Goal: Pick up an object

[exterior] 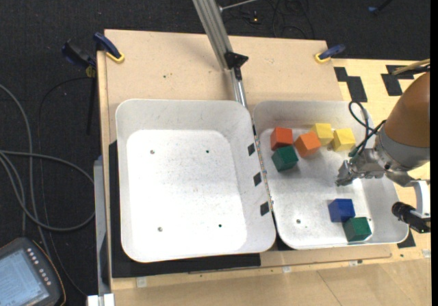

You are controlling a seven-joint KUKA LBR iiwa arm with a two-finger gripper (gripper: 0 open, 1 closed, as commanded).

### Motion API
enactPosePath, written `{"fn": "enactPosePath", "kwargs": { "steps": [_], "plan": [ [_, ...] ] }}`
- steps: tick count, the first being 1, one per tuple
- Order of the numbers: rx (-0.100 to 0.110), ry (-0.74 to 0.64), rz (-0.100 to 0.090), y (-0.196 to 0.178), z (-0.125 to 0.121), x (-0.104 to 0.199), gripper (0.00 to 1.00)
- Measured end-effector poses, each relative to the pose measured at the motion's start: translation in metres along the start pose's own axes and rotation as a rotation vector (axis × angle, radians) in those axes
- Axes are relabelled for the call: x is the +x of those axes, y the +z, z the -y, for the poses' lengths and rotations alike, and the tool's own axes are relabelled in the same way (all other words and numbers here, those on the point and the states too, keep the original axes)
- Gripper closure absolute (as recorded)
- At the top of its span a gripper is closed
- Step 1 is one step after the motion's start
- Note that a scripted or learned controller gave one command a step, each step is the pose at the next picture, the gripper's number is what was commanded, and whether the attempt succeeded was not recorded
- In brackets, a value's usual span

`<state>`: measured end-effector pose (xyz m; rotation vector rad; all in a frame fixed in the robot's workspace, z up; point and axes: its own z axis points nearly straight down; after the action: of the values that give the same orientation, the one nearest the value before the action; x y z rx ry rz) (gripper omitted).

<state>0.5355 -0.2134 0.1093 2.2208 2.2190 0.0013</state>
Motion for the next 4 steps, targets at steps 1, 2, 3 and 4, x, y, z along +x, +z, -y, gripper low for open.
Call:
{"fn": "enactPosePath", "kwargs": {
  "steps": [1,2,3,4],
  "plan": [
    [-0.004,0.0,0.002,-0.055,0.008,0.0,1.0],
    [-0.004,-0.004,0.002,-0.099,0.009,0.004,1.0],
    [-0.005,-0.004,0.002,-0.145,0.014,0.004,1.0],
    [-0.002,-0.009,-0.001,-0.151,0.003,0.052,1.0]
  ]
}}
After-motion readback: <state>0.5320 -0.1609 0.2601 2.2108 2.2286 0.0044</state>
